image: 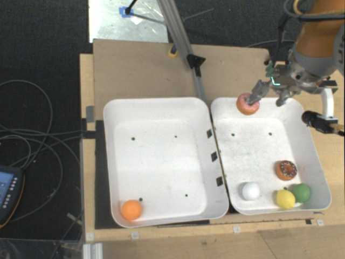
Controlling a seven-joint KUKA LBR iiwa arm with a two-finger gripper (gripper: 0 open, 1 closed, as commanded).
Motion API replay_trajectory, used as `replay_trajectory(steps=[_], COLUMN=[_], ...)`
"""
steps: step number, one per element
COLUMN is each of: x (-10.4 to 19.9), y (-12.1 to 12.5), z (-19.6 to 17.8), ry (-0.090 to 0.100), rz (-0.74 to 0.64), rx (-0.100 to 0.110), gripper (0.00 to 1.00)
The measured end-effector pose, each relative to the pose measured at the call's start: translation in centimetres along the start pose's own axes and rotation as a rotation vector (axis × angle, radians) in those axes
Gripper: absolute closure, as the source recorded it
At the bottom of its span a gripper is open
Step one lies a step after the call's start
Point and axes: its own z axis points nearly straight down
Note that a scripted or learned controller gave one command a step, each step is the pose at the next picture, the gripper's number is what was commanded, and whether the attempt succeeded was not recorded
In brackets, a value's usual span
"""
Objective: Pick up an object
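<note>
Camera view: the claw [268, 95] hangs open, one finger touching the pink donut [247, 104] on the right bin's [318, 161] far rim.

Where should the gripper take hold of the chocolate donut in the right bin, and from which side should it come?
Probably from straight above, closing across the ring's outer edge. The chocolate donut lies flat with frosting up, so its sides offer the only opposed surfaces. The yellow ball and green ball sit apart below it; the bin wall is close on its right, so fingers fit better top-bottom in the view.
</note>
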Motion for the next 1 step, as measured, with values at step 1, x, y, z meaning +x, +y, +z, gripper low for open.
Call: replay_trajectory(steps=[1], x=[0.00], y=[0.07], z=[-0.25], ry=[-0.001], rz=[0.000], rx=[-0.004], gripper=[0.00])
